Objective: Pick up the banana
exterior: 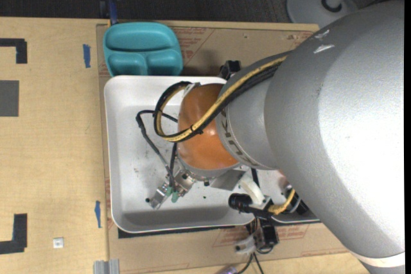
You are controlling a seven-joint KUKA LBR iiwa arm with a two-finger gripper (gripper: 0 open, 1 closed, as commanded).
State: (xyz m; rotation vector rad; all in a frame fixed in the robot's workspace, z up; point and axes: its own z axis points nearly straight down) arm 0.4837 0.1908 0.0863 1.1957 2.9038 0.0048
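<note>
My gripper (162,194) reaches down into the left white bin (117,138), close to its front left floor. It is small and dark against the floor. The grey arm with its orange band (200,131) hangs over the middle of the bin and covers its right half and all that lies beyond. The bare floor to the left of the gripper has only scuff marks on it.
A teal divided tray (142,49) stands just behind the bin's back rim. Black and yellow cables (168,119) loop off the wrist over the bin. Cardboard bench (51,151) stretches to the left, with blue tape marks along the bin's edge.
</note>
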